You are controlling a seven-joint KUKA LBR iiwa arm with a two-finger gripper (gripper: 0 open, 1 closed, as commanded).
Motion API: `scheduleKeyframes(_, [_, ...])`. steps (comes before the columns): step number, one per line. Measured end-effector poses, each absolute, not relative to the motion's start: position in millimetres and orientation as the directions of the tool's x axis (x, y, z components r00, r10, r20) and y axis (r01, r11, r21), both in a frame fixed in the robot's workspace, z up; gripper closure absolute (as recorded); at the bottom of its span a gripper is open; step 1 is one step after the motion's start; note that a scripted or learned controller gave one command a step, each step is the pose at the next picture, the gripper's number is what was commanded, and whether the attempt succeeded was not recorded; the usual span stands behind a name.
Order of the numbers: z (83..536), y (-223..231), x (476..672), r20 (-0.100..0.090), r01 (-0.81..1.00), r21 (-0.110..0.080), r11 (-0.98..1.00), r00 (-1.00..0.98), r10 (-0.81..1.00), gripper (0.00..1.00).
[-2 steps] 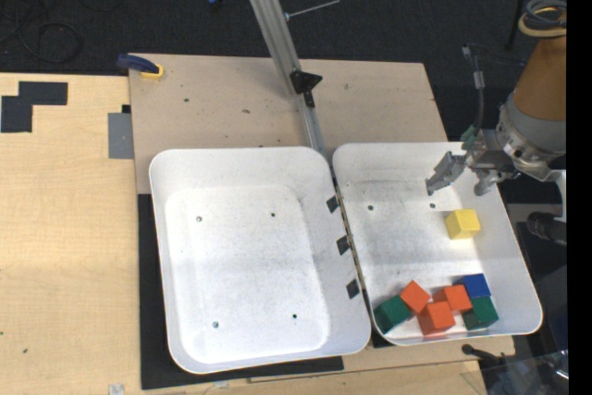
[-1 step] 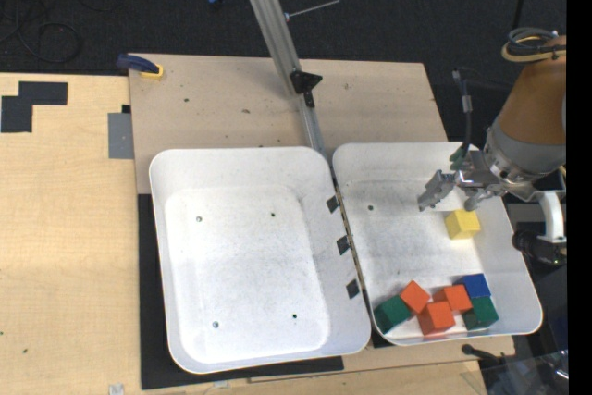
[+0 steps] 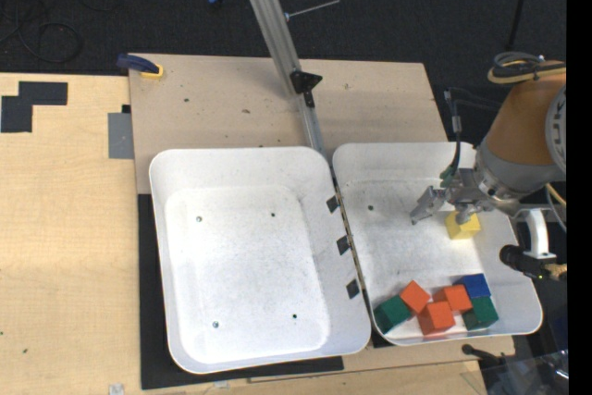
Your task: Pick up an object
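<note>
— What did the bench (image 3: pixel 277 102) and the room look like?

— It was a tan board, with pale wood-grain panels to its left carrying dark patches. Behind it the floor was dark, with loose cables at the far left. A ridged aluminium rail (image 3: pixel 276 32) slanted down from the top to the gap between the bins, and a blue-and-yellow clamp (image 3: pixel 139 65) sat at the board's far left corner. Two shallow white bins lay side by side on a black mat.

— Any labels or writing?

— None that I could read.

— And the arm?

— The gripper (image 3: pixel 446 201) hung low over the right bin (image 3: pixel 388 180), near its middle. Its jaws stood spread apart with nothing between them. The yellow block (image 3: pixel 463 225) lay just beside the fingers, towards the near right; I couldn't tell whether they touched.

— The other blocks?

— Clustered at the right bin's near edge: three orange blocks (image 3: pixel 437 305), two green blocks (image 3: pixel 392 313) and a blue block (image 3: pixel 475 285). The left bin (image 3: pixel 240 254) sat alongside.
</note>
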State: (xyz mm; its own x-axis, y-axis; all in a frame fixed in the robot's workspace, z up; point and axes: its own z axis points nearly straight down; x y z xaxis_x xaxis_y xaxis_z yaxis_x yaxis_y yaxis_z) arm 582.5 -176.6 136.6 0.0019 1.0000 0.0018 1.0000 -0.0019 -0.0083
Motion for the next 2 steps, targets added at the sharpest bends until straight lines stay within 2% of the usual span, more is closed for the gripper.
scheduleKeyframes(1, [150,-178,583.3,0.001,1.0,-0.003,-0.007,0.007,1.0,1.0])
scheduleKeyframes(2, [206,-174,593.0,-0.001,1.0,0.004,0.001,-0.001,1.0,1.0])
